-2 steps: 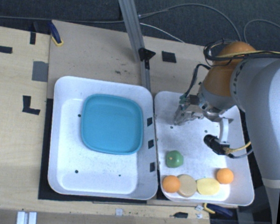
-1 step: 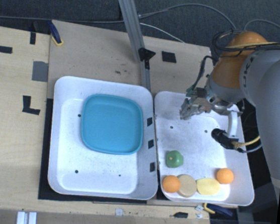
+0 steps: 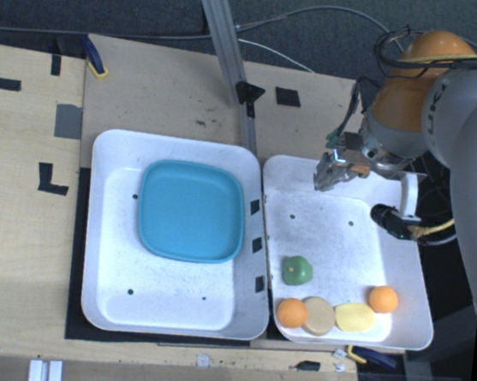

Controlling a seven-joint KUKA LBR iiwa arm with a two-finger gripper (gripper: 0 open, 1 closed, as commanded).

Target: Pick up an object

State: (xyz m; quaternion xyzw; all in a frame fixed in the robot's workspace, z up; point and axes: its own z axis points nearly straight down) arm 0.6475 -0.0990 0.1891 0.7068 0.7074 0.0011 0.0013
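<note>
In the right bin (image 3: 337,232) a green round object (image 3: 298,270) lies near the left wall. Along the front wall sit an orange ball (image 3: 292,313), a beige disc (image 3: 319,316), a yellow object (image 3: 354,317) and a second orange ball (image 3: 383,299). My gripper (image 3: 327,177) hangs over the bin's far left corner, well behind all of these objects. Nothing is seen between its fingers.
The left bin (image 3: 112,239) holds a blue square plate (image 3: 191,211). A grey metal pole (image 3: 230,51) slants down to the gap between the bins at the back. Cables (image 3: 407,223) trail beside the right bin's far right side.
</note>
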